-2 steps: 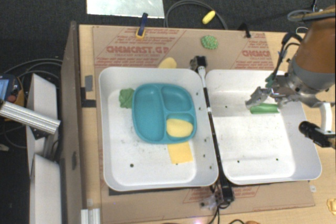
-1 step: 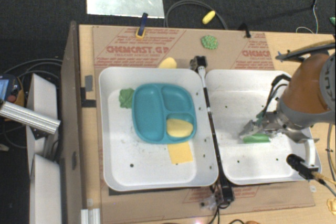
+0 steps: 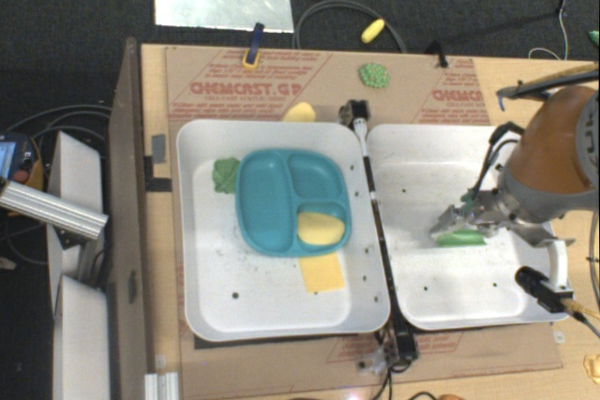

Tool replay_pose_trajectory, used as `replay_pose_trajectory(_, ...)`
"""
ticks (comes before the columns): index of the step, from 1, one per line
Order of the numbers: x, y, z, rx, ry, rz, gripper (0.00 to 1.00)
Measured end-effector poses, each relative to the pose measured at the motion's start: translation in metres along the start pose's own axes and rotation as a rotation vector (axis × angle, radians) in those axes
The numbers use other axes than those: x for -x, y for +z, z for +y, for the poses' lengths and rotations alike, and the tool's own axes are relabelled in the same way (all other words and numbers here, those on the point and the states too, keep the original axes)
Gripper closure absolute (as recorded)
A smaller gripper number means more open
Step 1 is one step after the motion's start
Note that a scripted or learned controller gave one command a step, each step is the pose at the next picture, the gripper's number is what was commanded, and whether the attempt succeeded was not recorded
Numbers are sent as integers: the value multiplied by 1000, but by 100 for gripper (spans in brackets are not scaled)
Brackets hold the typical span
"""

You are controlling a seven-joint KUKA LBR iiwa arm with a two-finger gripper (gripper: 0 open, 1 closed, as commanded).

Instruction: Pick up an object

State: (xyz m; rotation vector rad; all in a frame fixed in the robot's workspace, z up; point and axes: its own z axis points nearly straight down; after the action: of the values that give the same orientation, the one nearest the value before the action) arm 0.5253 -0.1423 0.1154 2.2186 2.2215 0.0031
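At the near side of the left bin (image 3: 202, 229), one flat yellow square piece (image 3: 322, 274) is seen lying on the bin floor, its far edge touching or tucked just under the teal tray (image 3: 272, 201). One teal tray with three compartments is set in the middle of that bin, and one rounded yellow piece (image 3: 321, 228) is carried in its near right compartment, where the raised rims would be judged to keep it from rolling. One green leafy piece (image 3: 225, 174) is seen against the tray's left far edge. In the right bin (image 3: 422, 295), one green elongated object (image 3: 460, 239) is lying on the white floor, and the end effector (image 3: 459, 222) is lowered directly over it, apparently so that it can be taken as the task's thing; whether the fingers are spread or closed cannot be told, and no grasp can be confirmed. Two white bins are counted, side by side. Farther off on the bench (image 3: 431, 94), one pale yellow piece (image 3: 300, 113) is seen at the left bin's far rim, and one green knobbly ball (image 3: 374, 75) lies beyond it.
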Motion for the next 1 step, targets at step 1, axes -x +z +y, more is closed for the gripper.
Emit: replay_pose_trajectory(1, -132, -73, 13, 7, -16, 5, 100)
